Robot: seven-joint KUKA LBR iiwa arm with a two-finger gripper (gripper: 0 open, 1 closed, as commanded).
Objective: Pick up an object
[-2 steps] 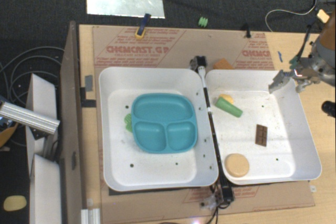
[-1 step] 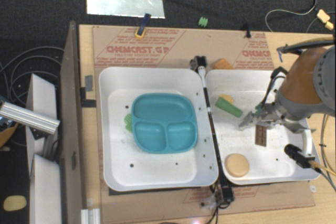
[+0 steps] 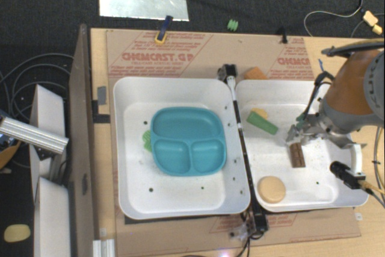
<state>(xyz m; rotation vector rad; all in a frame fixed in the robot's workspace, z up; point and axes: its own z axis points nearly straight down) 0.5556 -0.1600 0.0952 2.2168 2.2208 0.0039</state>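
In the right bin (image 3: 319, 90), the gripper (image 3: 296, 136) hangs at the top end of a brown bar (image 3: 297, 155); whether its jaws are wide or narrow I cannot tell. A green block (image 3: 261, 123) lies at ten o'clock from the bar, a tan disc (image 3: 272, 189) at seven. A blue tray (image 3: 187, 140) fills the left bin (image 3: 129, 129).

Left bin (image 3: 129, 129) holds a divided tray (image 3: 187, 140). Right bin (image 3: 313, 189) holds a wedge (image 3: 261, 123) behind, a bar (image 3: 297, 155) centrally, and a disc (image 3: 272, 189) in front.
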